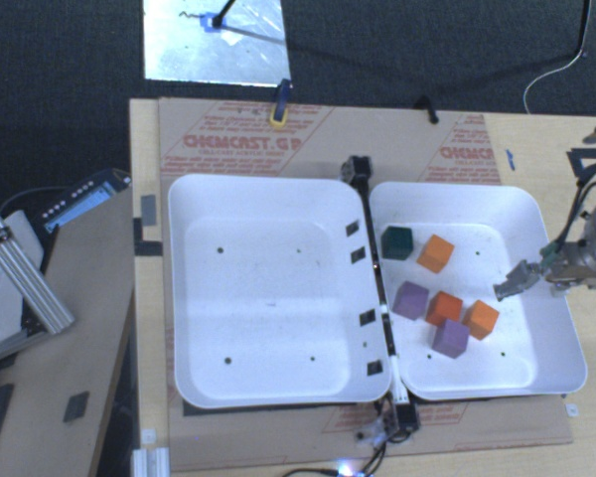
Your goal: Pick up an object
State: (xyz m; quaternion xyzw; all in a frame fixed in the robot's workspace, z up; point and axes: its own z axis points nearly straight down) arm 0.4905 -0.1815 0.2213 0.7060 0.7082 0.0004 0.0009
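We hover at the right bin's right edge, nothing grasped.
Our gripper point(509, 284) has its jaws apart and empty; the nearest orange cube point(482, 319) lies just inward, toward the bin's point(536, 371) middle.

Dark carpet floor point(60, 68) (a shiny metal sheet point(216, 28) on it) surrounds the bench point(149, 167).

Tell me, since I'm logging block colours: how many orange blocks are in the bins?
3, all in the right bin: one beside the dark green block, one mid-cluster between the purple blocks, one just right of it. None seems hidden.
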